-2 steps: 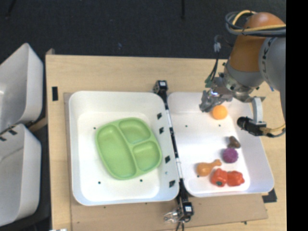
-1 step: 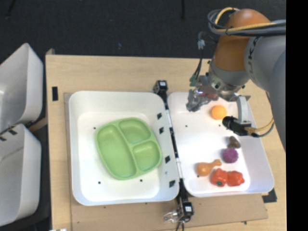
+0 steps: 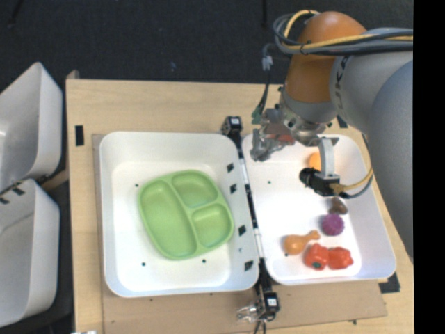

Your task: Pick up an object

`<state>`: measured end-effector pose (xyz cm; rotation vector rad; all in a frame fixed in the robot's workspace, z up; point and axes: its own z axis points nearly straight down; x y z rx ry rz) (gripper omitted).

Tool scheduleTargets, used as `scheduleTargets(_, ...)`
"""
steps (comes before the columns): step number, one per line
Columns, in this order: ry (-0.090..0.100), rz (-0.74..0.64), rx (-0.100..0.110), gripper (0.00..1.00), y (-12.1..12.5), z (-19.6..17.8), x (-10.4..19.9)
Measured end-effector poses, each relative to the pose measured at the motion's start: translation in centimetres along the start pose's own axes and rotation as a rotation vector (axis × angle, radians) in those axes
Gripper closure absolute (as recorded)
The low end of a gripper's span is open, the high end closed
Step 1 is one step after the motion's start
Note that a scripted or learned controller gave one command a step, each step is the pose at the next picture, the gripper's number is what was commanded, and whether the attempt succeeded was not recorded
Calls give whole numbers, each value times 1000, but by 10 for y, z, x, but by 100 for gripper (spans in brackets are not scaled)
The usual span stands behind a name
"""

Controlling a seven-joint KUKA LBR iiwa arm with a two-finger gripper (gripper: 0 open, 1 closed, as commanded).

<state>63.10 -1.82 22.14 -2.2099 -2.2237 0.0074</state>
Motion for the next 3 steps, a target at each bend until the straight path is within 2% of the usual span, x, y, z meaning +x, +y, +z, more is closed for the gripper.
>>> scheduleTargets(1,-1,0,1,100,-2,6,48)
scheduleTargets(2,-1,0,-4,100,1,-13,95)
scheduleTargets(3,-2,3,-2,0,1,-12,92)
